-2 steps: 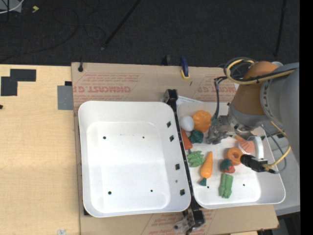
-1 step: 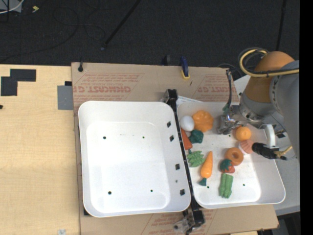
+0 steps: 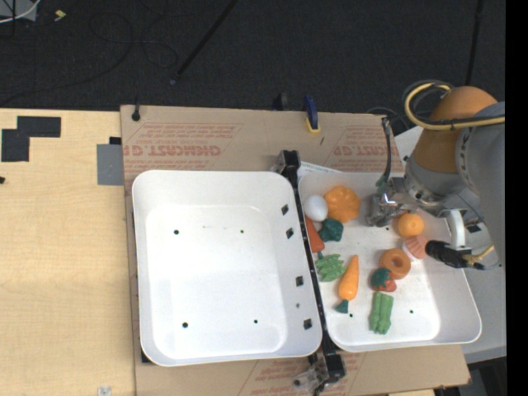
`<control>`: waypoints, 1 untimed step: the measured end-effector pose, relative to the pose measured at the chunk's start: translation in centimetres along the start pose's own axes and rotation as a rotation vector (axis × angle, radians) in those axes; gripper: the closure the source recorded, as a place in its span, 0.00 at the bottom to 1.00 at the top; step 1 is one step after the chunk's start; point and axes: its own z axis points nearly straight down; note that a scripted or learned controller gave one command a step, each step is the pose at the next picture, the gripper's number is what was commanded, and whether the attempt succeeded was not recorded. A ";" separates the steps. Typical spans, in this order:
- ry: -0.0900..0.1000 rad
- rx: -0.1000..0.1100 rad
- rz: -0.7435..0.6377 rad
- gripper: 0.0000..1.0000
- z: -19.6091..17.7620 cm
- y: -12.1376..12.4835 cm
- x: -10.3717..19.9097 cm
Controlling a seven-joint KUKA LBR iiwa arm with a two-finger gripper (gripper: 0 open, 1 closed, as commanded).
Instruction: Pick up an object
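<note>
Reaching in from the right, the grey arm with its orange band (image 3: 462, 110) hangs over the upper right part of the right-hand shallow white bin (image 3: 450, 324). Its two-finger gripper (image 3: 384, 209) sits low near the bin's upper middle, and whether it is clenched or released cannot be told from this slanted view; nothing can be seen held in it.

Just right of the gripper lies a small round orange fruit (image 3: 409, 224), close beside it, though contact is unclear. To the left of the gripper rests a larger orange pepper-like toy (image 3: 342, 204), with a white egg (image 3: 316, 209) against the bin's left wall and a dark green leafy piece (image 3: 332, 230) just below them. A red-orange strip (image 3: 313, 236) lies along that same wall.

Lower down, a light green lettuce-like piece (image 3: 330, 266) sits beside an orange carrot (image 3: 350, 279), which points down and left. Right of the carrot are an orange ring-shaped toy (image 3: 395, 262) and a small red and green piece (image 3: 382, 280) touching it. A green corn-like cob (image 3: 381, 313) lies below those, roughly upright in the view. A pink round piece (image 3: 417, 248) shows near the bin's right side, partly hidden by the arm's hardware.

The left-hand shallow white bin (image 3: 214, 262) stands beside it, both resting on a brown cardboard sheet (image 3: 214, 143).
</note>
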 end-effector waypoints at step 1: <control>0.000 -0.001 0.001 1.00 0.0 0.0 -0.4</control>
